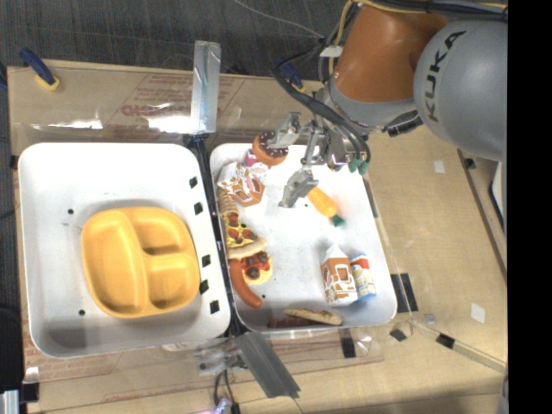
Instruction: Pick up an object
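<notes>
A yellow divided tray (pixel 138 259) is seen lying in the left bin (pixel 43 179). In the right bin (pixel 362 304), along its left wall, a row of toy foods is lined up: a doughnut (pixel 270 148) at the top, pizza slices (pixel 243 241) below it, and a sausage (pixel 242 286) near the bottom. An orange bottle (pixel 323 203) is found toward the middle, and a small carton (pixel 344 278) at the lower right. The hand (pixel 298 185) is held low over the right bin's upper part, just left of the orange bottle. Whether its fingers are spread or closed cannot be told, and nothing is seen between them.
</notes>
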{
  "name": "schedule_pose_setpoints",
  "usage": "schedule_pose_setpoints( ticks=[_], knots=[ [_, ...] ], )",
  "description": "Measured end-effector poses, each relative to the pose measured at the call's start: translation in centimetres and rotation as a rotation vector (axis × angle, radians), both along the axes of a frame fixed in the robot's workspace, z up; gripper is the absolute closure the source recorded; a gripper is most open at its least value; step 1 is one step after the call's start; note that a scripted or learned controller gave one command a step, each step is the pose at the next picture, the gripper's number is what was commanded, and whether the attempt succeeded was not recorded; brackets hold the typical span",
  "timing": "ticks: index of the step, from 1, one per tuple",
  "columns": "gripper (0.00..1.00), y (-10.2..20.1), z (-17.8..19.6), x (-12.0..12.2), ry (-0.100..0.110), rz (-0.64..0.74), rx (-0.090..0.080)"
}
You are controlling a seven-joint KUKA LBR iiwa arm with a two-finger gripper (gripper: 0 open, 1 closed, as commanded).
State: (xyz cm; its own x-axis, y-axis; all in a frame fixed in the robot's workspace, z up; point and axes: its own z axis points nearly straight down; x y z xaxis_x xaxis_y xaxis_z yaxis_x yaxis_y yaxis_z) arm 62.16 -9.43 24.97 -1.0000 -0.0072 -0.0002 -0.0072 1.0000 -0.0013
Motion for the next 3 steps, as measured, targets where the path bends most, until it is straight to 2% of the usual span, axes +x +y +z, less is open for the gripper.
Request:
schedule_pose_setpoints(
  ticks=[1,2,3],
  knots=[
    [0.0,-3.7,-6.2,-0.8,0.004,0.071,0.001],
    [0.0,-8.1,-13.6,-4.0,0.006,0.034,0.002],
    [0.0,-11.5,-15.7,-10.2,-0.002,0.028,0.002]
  ],
)
